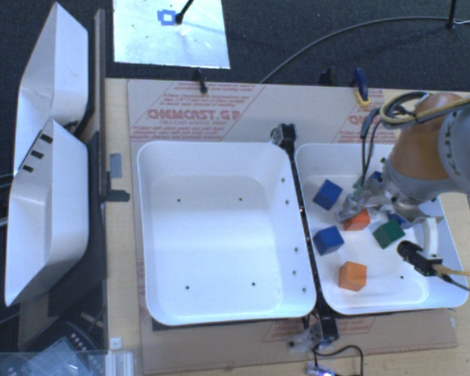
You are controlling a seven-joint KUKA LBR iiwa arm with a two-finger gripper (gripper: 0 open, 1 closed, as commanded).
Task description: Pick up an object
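Note:
The right bin (376, 298) holds several small blocks: a blue cube (327, 194) near its back left, a second blue cube (327, 240) lower down, an orange cube (352, 276) toward the front, a green cube (388, 233) and an orange-red block (358, 220) partly under the gripper. My gripper (355, 208) reaches down into this bin from the right, its tip right at the orange-red block, between the upper blue cube and the green cube. The wrist hides the fingers.
The left bin (219, 233) lies beside the right one, sharing a middle rim. The arm's orange band and grey body (431, 159) overhang the right bin's back right. Cables run along the right edge. White trays lean at far left.

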